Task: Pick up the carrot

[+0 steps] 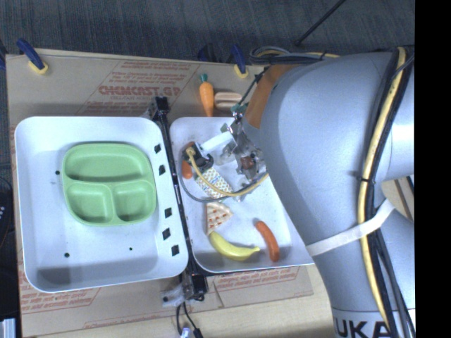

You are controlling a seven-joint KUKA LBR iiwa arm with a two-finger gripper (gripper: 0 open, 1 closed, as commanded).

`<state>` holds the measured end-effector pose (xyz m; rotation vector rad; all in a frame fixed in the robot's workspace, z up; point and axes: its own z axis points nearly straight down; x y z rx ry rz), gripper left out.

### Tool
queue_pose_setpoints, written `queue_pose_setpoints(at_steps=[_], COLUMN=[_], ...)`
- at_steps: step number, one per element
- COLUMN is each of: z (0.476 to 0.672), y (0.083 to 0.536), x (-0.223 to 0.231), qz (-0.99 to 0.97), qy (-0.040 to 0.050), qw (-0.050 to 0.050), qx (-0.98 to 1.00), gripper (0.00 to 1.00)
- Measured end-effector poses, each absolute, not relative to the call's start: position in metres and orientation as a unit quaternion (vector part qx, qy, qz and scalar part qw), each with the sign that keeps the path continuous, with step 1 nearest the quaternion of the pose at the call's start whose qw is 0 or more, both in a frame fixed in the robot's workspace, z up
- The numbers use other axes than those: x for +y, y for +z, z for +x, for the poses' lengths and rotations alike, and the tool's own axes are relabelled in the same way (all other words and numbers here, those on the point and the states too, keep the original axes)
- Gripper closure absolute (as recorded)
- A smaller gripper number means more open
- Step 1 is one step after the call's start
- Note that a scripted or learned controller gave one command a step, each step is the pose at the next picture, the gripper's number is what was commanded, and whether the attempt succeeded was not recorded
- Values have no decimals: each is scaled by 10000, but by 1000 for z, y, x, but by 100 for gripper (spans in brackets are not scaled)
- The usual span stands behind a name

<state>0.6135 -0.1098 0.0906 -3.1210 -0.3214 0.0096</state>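
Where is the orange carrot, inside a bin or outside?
Outside: the orange carrot lies on brown cardboard beyond the rim of the right white bin.

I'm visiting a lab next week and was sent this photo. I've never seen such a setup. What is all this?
The big grey shape is a robot arm reaching in from the right, and its gripper hangs over the right bin. One camera looks down on the bench at a slant. The left bin holds a green divided plate. The right bin holds a banana, a sausage and a pizza slice. The carrot lies outside both bins, on the cardboard beyond the right bin. Whether the gripper holds anything is unclear.
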Motion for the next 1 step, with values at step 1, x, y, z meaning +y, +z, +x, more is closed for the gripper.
queue_pose_setpoints(at_steps=[1], z=[614], y=[101], x=[-108], qz=[-9945], qy=[43], qw=[43], qx=[-1050], gripper=[100])
